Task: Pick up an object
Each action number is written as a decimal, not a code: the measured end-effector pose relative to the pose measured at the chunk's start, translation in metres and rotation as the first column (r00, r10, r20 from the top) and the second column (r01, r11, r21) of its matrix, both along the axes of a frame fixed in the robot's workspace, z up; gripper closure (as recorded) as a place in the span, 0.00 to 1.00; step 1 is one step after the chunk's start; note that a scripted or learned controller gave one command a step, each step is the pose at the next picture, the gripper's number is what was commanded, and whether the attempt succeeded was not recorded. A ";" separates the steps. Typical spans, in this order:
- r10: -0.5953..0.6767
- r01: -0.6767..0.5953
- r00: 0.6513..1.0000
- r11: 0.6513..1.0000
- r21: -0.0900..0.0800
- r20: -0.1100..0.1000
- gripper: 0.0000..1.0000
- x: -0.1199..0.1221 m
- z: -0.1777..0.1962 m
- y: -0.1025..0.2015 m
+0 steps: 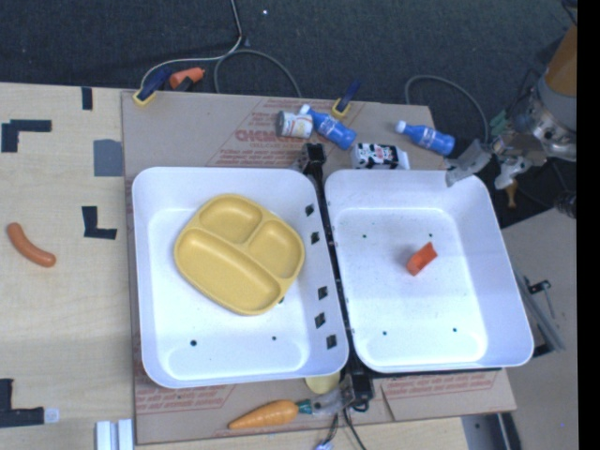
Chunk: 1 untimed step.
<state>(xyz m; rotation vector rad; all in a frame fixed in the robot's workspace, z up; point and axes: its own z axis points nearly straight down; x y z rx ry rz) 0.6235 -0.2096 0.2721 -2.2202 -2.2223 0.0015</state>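
While left bin (150, 279) holds yellow tray (240, 252) | right bin (506, 279): orange block (421, 259) | end effector (497, 162) grip apparently unreadable

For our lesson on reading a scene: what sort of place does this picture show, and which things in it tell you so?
Probably a robotics lab test bench. Two shallow white bins sit side by side on a clamped board, toy food such as an orange piece and a yellow divided plate lies in them, and a robot arm's tool hangs at the right bin's corner.
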 end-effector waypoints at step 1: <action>-0.004 0.004 1.000 1.000 0.004 -0.014 0.00 -0.066 -0.115 -0.015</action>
